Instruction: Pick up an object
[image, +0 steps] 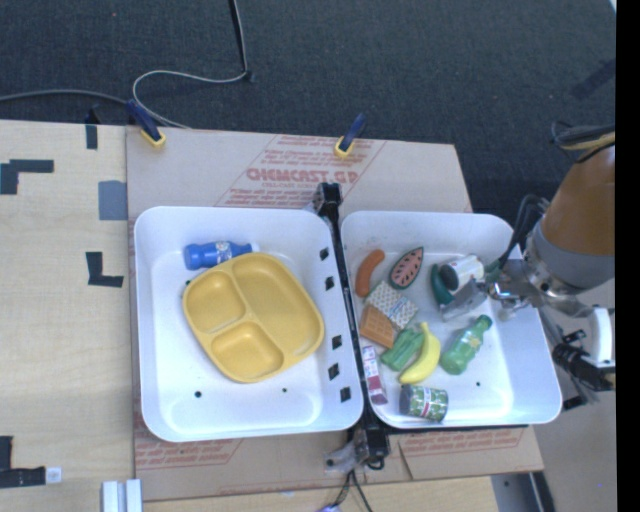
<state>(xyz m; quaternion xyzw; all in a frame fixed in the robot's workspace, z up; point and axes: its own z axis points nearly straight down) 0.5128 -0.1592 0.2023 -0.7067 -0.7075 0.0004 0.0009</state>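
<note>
Claw (470, 297): low in the right bin (520, 395); finger state cannot be told.
Green bottle (466, 345): lies just below the claw.
Teal cup (447, 280): just left of it.

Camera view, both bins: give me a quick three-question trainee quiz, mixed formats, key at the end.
1. True or false: the yellow divided tray lies in the same bin as the banana.
2. Multiple choice: what lies just above the tray's upper-left corner? A) a blue bottle B) a green can C) a watermelon slice
3. Fill in: the gripper is over the ____ bin, next to the teal and white cup.

Key
1. False. The tray is in the left bin; the banana is in the right bin.
2. A, the blue bottle.
3. Right.
</note>
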